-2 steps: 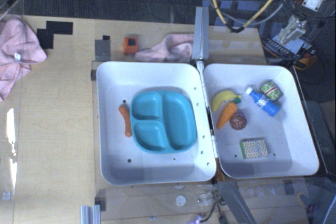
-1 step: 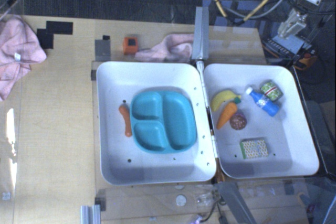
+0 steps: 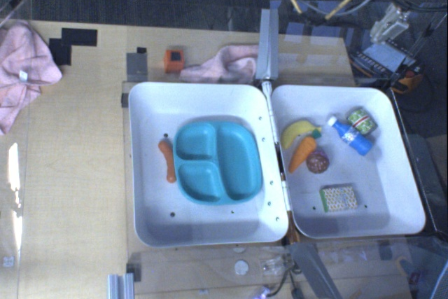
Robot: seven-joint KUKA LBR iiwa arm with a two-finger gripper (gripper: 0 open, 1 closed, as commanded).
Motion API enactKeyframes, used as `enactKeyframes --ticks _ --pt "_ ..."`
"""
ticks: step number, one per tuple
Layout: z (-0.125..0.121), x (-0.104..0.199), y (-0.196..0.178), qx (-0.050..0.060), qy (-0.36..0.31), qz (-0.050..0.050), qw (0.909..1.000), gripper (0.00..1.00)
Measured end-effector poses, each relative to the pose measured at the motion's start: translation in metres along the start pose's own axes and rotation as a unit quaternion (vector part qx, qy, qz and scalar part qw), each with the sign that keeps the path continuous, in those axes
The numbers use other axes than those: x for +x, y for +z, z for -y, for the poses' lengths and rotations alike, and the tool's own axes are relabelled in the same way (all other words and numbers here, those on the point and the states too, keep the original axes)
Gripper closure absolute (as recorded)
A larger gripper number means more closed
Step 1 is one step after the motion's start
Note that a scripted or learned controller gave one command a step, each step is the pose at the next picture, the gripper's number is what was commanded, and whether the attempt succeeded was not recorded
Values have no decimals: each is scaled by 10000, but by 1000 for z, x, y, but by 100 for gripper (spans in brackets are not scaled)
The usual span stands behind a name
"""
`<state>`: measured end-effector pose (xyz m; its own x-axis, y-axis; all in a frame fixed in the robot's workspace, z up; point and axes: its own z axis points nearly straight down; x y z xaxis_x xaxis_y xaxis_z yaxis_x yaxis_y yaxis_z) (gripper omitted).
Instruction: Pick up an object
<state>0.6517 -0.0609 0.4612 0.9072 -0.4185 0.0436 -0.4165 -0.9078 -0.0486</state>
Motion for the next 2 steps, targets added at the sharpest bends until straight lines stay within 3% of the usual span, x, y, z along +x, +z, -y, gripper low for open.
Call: enactKeyframes --ticks 2 --pt "7 5 -23 147 -15 -115 9998 100"
